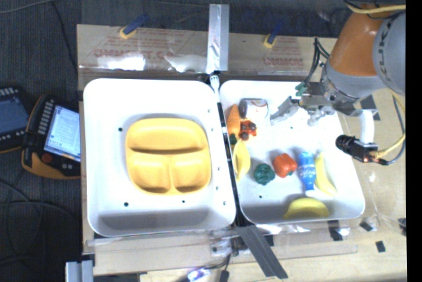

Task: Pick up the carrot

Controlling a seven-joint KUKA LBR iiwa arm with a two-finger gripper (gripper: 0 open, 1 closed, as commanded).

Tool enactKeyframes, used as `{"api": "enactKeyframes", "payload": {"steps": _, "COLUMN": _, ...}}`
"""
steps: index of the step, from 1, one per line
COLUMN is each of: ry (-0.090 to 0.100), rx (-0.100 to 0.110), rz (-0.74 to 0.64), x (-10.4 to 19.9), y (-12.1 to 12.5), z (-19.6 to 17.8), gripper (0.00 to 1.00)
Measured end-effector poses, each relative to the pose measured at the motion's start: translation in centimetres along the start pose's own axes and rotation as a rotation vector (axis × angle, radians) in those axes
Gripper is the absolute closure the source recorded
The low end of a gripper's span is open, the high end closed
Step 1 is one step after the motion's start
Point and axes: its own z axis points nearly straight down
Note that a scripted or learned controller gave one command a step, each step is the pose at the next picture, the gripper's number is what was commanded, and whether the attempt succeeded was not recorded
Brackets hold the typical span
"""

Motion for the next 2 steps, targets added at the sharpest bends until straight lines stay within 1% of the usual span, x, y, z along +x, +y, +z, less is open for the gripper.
{"api": "enactKeyframes", "payload": {"steps": 1, "ry": -0.007, "rx": -0.014, "rz": -0.233, "x": 2.8, "y": -4.9, "z": 10.0, "gripper": 0.0}}
{"api": "enactKeyframes", "payload": {"steps": 2, "ry": -0.013, "rx": -0.018, "rz": -0.58, "x": 0.3, "y": -9.8, "z": 9.9, "gripper": 0.0}}
